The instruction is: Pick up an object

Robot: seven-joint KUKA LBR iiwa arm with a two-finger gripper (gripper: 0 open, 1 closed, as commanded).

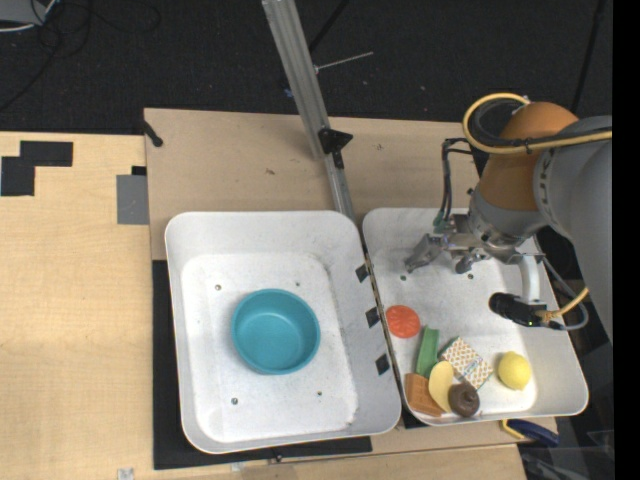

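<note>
A light wooden tabletop (pixel 70 298) carries two shallow white bins side by side. The left bin (pixel 200 238) holds a teal bowl (pixel 276 330) near its centre. The grey arm (pixel 570 183), with its orange band (pixel 535 128), reaches in from 3 o'clock over the right bin (pixel 570 388). Its claw (pixel 440 250) hangs above the bin's bare upper floor, fingers splayed apart and released, with nothing between them. The pickable objects cluster at the right bin's 6 o'clock end, well apart from the claw: a green stick (pixel 428 349), a checkered packet (pixel 468 361), a yellow lemon-like ball (pixel 514 370), an orange-red disc (pixel 403 321) toward 9 o'clock of the cluster, a pale yellow piece (pixel 441 376), a tan piece (pixel 421 396), and a dark brown ring (pixel 464 399).
</note>
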